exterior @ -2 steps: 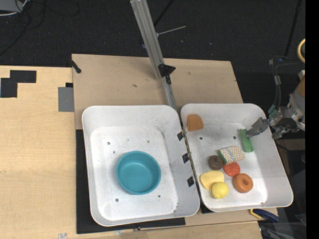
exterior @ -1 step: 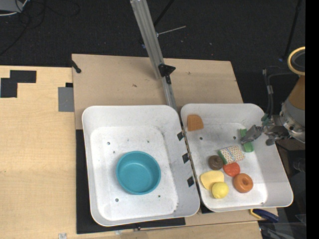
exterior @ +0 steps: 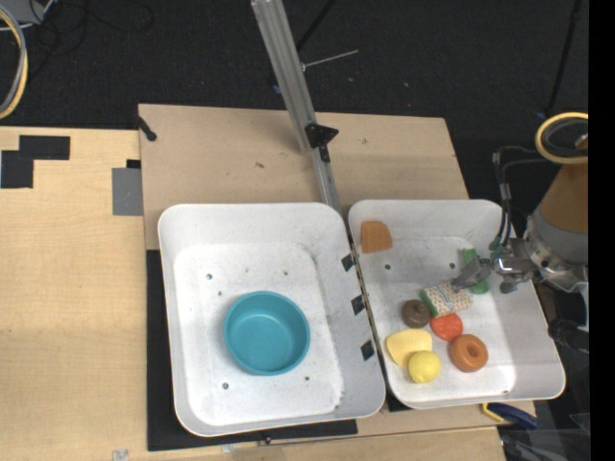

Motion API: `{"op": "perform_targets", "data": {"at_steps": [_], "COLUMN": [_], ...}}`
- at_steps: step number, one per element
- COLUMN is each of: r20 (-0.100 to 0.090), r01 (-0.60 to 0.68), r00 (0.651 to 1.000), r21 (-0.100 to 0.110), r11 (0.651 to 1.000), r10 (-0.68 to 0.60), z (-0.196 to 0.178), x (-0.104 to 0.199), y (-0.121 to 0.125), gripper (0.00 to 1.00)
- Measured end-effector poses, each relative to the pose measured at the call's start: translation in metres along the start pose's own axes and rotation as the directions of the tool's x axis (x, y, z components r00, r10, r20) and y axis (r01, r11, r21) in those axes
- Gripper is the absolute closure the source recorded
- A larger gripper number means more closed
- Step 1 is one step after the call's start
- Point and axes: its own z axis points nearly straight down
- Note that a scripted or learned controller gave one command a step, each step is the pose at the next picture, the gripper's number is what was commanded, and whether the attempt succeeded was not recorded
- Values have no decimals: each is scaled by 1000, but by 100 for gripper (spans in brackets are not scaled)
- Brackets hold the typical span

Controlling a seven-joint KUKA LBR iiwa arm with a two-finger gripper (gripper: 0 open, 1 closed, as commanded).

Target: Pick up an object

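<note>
Gripper (exterior: 473,275) sits low over the right white plastic bin (exterior: 538,377), right of its middle — metal fingers are a blur against a small green object (exterior: 468,257), so can't tell if they're apart or pinched, and nothing is visibly held between them. Just left and near of the tips lies a flat checkered packet (exterior: 448,300), pale with red-green flecks, appearing to touch or nearly touch the gripper. Task names no particular object, so any of these would do; packet and green piece are closest.

Further out, in the near half of the same bin:
- a dark brown ring-shaped doughnut toy (exterior: 416,312), just left of the packet
- a small red-orange round piece (exterior: 447,327)
- an orange-brown doughnut ring (exterior: 469,353)
- a yellow lump (exterior: 407,343) with a yellow ball (exterior: 424,366) touching it

An orange bread-like wedge (exterior: 376,236) sits alone at the far left corner. The left white bin (exterior: 183,229) holds a teal plastic bowl (exterior: 267,331), well apart from the arm.

Risks, as a judgement: the packet is flat and may slip out or stay down when the fingers close. The cluster is tight — a descent could shove neighbours or pinch two items. The green piece is near the bin's far-right wall; fingers could hit the rim.
</note>
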Motion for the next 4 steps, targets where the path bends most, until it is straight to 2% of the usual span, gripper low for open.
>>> {"op": "perform_targets", "data": {"at_steps": [1,2,3,4], "r20": [1,3,2,3], "r01": [1,0,-1,-1], "r00": [1000,1000,1000,1000], "r21": [-6,-10,-6,-8], "r11": [1000,1000,1000,1000], "r10": [-1,0,1,1], "z": [49,37,-5,-67], "x": [1,-1,2,-1], "y": [1,2,-1,4], "gripper": [0,100,100,100]}}
